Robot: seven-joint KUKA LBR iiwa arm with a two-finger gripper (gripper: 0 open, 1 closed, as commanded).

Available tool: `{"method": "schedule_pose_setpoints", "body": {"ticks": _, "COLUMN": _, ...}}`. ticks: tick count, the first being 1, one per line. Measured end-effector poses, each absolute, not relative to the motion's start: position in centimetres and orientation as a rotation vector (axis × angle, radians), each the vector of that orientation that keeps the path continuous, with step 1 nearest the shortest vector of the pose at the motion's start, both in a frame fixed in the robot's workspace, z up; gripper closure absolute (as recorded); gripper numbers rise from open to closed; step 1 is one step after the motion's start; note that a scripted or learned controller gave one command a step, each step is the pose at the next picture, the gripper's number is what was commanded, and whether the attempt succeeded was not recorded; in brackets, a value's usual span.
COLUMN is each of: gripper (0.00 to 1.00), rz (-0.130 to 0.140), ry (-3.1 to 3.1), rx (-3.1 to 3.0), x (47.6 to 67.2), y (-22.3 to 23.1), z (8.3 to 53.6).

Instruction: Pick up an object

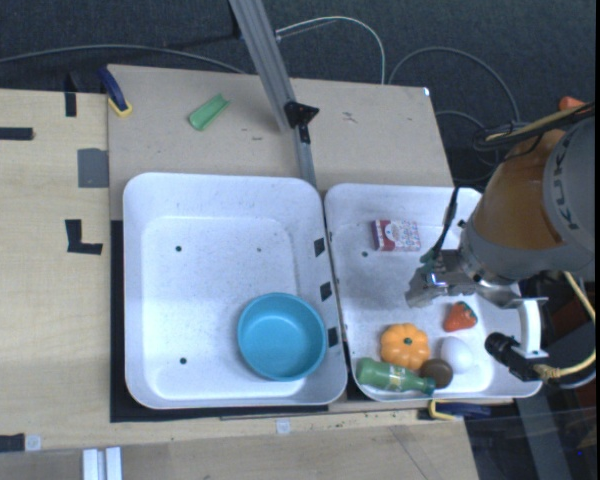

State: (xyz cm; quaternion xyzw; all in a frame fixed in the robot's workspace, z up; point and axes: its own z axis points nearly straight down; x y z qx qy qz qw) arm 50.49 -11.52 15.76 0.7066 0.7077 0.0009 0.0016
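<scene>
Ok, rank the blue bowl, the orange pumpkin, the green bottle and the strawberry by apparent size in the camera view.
1. Blue bowl, clearly largest.
2. Green bottle and orange pumpkin: too alike to rank, the bottle longer, the pumpkin rounder.
3. Strawberry, smallest.

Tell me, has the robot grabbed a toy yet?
Not that I can see. The gripper is down inside the right bin, near the strawberry and little pumpkin, but nothing shows between its fingers. So reaching in looks done; grabbing and lifting something are left. The blue bowl sits untouched in the left bin.
</scene>
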Motion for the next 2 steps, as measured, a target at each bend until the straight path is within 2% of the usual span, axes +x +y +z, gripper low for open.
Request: {"method": "schedule_pose_setpoints", "body": {"ticks": 2, "gripper": 1.00, "rz": 0.002, "ry": 2.221, "rx": 2.218, "x": 50.1, "y": -11.6, "z": 24.3}}
